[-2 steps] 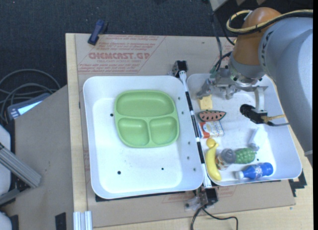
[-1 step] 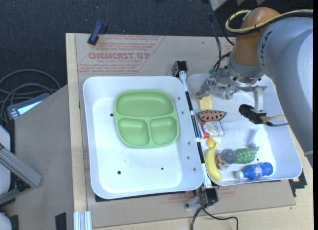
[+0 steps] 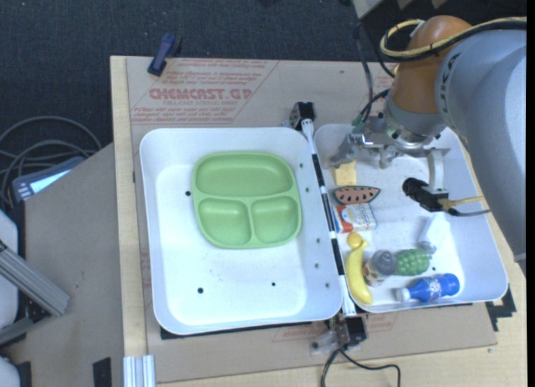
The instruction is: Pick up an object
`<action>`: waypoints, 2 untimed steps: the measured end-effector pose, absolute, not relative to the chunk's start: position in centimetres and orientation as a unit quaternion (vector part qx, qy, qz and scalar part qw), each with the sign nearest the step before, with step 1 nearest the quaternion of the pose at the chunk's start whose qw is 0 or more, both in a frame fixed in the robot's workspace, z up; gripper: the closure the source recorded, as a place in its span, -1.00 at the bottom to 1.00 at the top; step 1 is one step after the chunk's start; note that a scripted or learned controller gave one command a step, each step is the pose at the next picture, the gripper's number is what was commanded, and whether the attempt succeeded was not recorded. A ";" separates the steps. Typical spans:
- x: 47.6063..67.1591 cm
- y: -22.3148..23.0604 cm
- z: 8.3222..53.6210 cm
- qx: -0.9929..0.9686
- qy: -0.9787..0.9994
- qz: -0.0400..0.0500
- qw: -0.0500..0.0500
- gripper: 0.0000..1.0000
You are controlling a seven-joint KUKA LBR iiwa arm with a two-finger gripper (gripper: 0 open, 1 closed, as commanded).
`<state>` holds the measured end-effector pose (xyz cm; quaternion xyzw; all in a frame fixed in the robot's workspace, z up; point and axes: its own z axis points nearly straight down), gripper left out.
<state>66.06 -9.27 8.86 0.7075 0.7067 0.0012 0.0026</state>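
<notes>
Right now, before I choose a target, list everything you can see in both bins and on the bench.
bins: 2, white, side by side, left bin and right bin
divided plate: 1, green, middle of left bin
yellow wedge: 1, yellow, right bin, far left
watermelon slice: 1, red with green rind, just nearer than the wedge
banana: 1, yellow, along right bin's left wall
grapes: 1 bunch, green, right bin, near middle
bottle: 1, blue and white, lying at right bin's near edge
clip: 1, blue, board's far left corner
arm: 1, grey with orange band, from the right
tool: 1, grey, over right bin's far end
</notes>
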 end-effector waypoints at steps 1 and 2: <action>59.4 -9.2 8.4 0.707 0.707 0.000 -0.001 -1.00; 60.0 -9.2 8.5 0.707 0.707 0.000 0.001 -1.00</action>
